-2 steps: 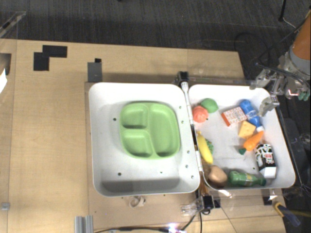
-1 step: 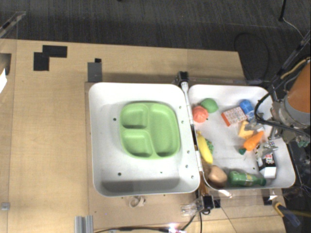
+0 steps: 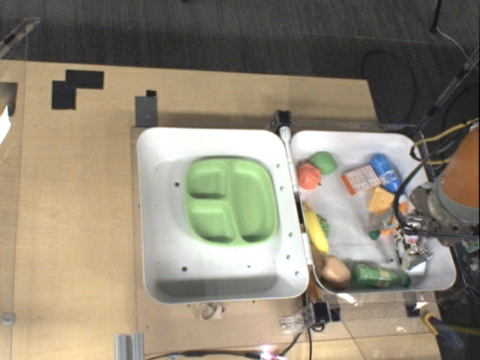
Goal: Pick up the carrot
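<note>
The metal claw [image 3: 409,247], its grip state impossible to tell, hovers beside the small orange carrot [image 3: 388,229]; crowding by the yellow wedge-shaped block [image 3: 381,200] risks a wrong grab.

Arm cut off at right edge; gripper area unclear.

The arm [image 3: 457,186] runs off the frame. Beneath its wrist, the gripper [image 3: 409,250] and a small orange object [image 3: 388,231] are too tangled to tell apart.
</note>
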